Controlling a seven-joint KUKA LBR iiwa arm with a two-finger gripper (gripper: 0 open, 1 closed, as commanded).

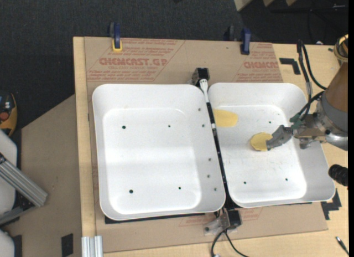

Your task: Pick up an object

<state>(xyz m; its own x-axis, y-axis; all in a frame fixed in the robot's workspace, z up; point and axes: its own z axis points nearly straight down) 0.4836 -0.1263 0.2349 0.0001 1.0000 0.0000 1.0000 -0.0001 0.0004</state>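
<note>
Two yellow objects lie in the right bin (287, 189). A flat pale-yellow piece (225, 118) rests near the bin's left wall. A rounder yellow piece (258, 141) sits near the bin's middle. My gripper (275, 139) reaches in from the right and its grey finger tip touches the right side of the rounder yellow piece. That piece still rests on the bin floor.
The left bin (105, 139) stands beside the right one, with a black divider strip (213, 139) between them. Blue clamps (115, 34) hold the brown board at the back. Cables (307, 67) run along the right side by the arm.
</note>
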